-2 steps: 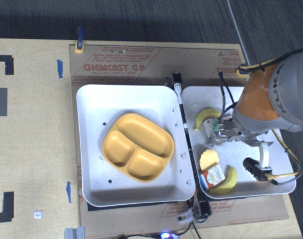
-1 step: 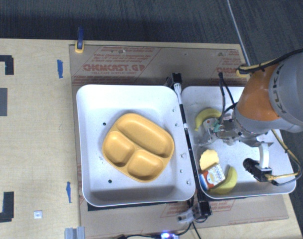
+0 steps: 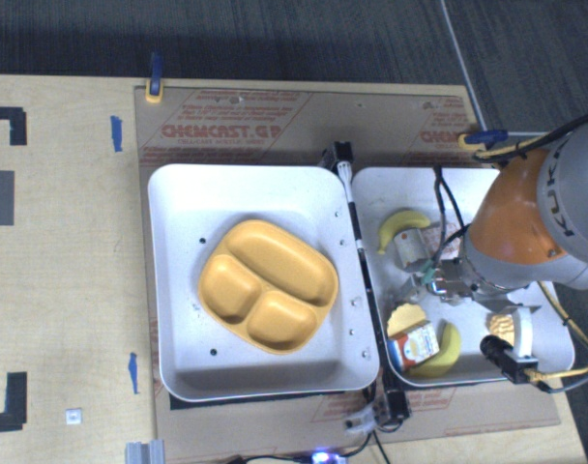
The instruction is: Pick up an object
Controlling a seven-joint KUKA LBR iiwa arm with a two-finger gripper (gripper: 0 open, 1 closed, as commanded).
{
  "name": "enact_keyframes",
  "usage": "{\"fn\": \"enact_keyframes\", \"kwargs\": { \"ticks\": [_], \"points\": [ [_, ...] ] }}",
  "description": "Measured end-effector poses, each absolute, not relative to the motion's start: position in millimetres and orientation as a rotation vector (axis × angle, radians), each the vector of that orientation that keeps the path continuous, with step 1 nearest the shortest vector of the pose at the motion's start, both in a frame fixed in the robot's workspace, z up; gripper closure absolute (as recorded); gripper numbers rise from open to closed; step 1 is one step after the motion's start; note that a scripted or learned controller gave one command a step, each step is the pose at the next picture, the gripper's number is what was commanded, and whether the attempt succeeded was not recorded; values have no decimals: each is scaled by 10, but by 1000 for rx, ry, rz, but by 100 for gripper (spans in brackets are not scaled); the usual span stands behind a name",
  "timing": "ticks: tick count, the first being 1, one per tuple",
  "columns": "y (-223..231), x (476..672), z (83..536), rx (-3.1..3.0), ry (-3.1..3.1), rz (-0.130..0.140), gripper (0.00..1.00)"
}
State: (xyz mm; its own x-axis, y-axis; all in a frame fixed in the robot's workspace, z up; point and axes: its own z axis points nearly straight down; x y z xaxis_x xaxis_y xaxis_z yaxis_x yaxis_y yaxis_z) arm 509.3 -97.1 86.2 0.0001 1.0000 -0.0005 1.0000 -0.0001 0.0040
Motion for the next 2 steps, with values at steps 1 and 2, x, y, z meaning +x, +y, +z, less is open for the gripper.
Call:
{"fn": "enact_keyframes", "kwargs": {
  "ticks": [1, 2],
  "points": [
    [-915, 4813, 863, 2218, 2218, 6, 0],
    [-915, 4813, 863, 2218, 2218, 7, 0]
  ]
}}
